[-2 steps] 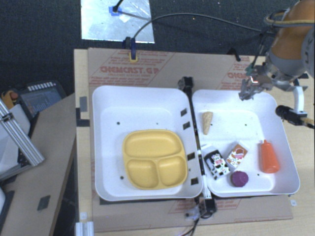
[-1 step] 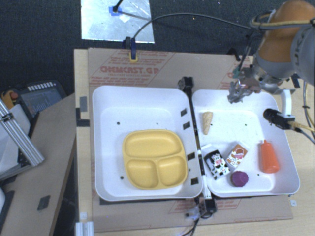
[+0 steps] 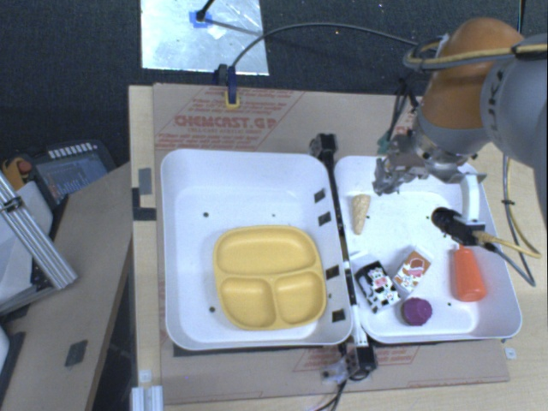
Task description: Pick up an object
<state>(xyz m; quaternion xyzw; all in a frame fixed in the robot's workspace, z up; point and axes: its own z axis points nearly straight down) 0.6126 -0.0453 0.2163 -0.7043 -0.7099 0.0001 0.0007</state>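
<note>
Desk [image 3: 145,255]: two white bins; right bin [image 3: 505,315] lists cone [image 3: 360,211], orange cylinder [image 3: 467,274], purple ball [image 3: 417,312]. Your gripper [image 3: 387,181] hovers above; whether clenched, cannot tell. Nothing visibly lifted; pick remains.

one fixed camera above the bench [image 3: 145,229] — looking down at a slant on both white bins [image 3: 184,229].

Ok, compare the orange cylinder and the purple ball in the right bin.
Colour: the orange cylinder is bright orange, the purple ball dark purple. Shape: the cylinder is long and lies on its side, the ball is round. Size: the cylinder looks bigger than the ball. Both rest apart on the floor of the right bin, toward its near edge.
</note>
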